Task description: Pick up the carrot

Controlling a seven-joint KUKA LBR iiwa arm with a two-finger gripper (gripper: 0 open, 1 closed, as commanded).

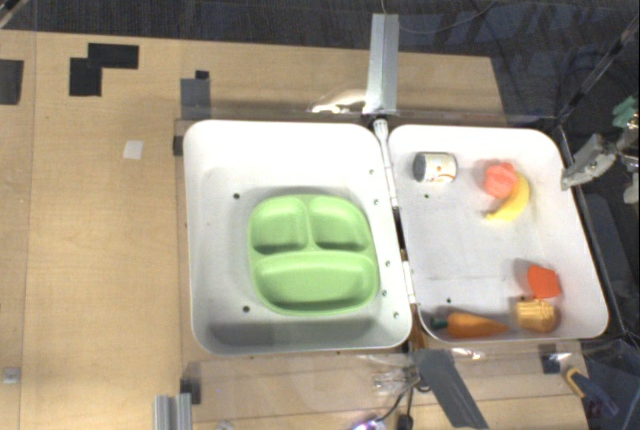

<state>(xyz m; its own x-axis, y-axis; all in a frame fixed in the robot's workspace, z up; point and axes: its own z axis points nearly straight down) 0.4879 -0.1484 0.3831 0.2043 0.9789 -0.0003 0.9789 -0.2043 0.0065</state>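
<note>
The carrot [476, 325] is a slim orange piece lying on its side along the front wall of the right bin [455, 248], near that bin's front left corner. Its tip points right, toward a small brown-gold object [536, 316] that lies very close to it.
The right bin also holds an orange-red block [541, 279], a yellow banana [511, 202] touching a pink-red piece [498, 177], and a small silver can [434, 168] at the back. A green divided plate [312, 251] lies in the left bin [215, 218]. A grey metal piece [590, 163] juts in beyond the right rim.
</note>
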